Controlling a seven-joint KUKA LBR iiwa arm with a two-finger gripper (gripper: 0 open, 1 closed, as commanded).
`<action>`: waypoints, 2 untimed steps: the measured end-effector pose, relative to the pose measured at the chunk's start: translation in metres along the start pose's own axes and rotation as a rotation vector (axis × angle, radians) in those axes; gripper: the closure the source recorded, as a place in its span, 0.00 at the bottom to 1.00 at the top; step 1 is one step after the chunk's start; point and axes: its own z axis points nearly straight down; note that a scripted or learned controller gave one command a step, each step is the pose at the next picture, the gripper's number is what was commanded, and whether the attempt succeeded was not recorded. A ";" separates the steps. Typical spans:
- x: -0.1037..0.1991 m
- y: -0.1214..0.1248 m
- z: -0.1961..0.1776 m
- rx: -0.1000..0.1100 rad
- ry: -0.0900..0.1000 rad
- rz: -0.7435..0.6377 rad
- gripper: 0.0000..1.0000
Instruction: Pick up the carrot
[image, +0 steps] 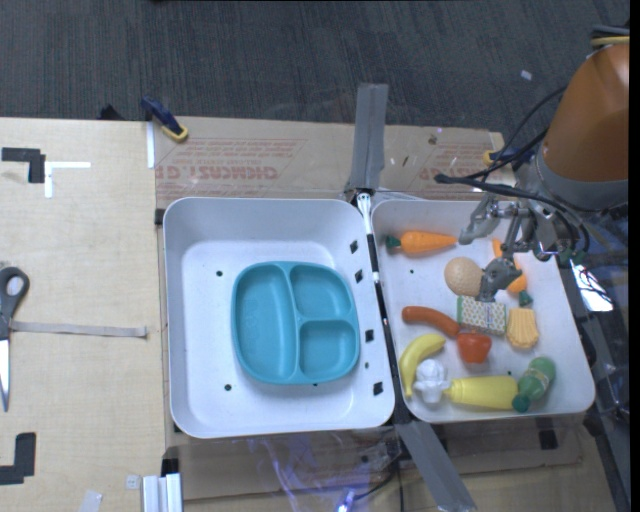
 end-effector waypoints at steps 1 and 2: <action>-0.026 -0.099 0.014 0.000 -0.002 -0.142 0.00; -0.066 -0.117 0.149 0.001 -0.003 -0.279 0.00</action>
